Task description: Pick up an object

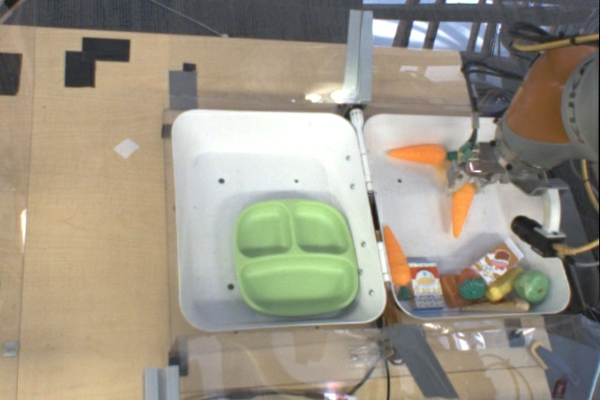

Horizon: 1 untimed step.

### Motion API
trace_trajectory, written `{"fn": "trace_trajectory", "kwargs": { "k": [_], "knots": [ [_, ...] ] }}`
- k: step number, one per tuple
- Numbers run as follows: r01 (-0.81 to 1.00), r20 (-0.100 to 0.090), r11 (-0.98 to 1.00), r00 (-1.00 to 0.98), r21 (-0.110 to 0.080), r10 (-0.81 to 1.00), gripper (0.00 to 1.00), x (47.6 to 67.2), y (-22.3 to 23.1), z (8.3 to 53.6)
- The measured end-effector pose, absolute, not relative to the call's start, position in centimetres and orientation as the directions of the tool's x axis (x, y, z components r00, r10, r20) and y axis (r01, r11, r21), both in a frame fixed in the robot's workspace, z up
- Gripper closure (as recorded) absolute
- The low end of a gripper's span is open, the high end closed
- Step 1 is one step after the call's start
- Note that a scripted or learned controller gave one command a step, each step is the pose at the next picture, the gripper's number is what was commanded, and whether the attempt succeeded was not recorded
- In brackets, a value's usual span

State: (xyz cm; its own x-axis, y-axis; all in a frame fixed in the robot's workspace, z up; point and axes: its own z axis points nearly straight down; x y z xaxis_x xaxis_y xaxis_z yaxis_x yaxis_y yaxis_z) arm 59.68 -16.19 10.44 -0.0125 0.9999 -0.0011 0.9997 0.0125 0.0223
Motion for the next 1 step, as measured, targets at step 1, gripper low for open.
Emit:
{"fn": "trace_trajectory", "kwargs": {
  "k": [1],
  "knots": [
    [1.000,0.000,0.000,0.000,0.007,1.000,1.00,60.86,-11.55,20.30]
  ]
}}
